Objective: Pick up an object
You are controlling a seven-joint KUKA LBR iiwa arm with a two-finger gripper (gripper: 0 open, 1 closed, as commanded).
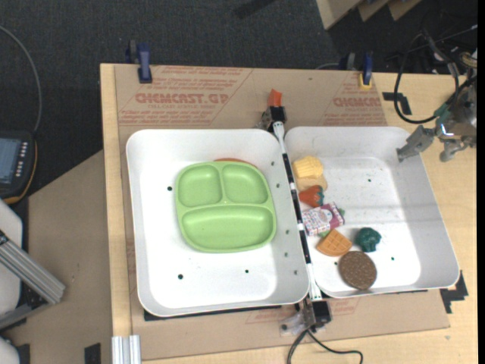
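Along the left side of the right bin (409, 264) lie several small objects: a yellow block (308, 167), a red piece (311, 196), a pink packet (320, 218), an orange waffle (333, 243), a teal lump (368, 238) and a brown round cookie (357, 270). My gripper (432, 145) hangs over the bin's far right corner, well away from all of them. It is open, its fingers spread wide with nothing between them.
The left bin (151, 279) holds a green divided plate (225, 206), with something orange-red peeking out behind it. A black clamp strip (292, 196) runs between the bins. Cables (424, 89) trail at the far right.
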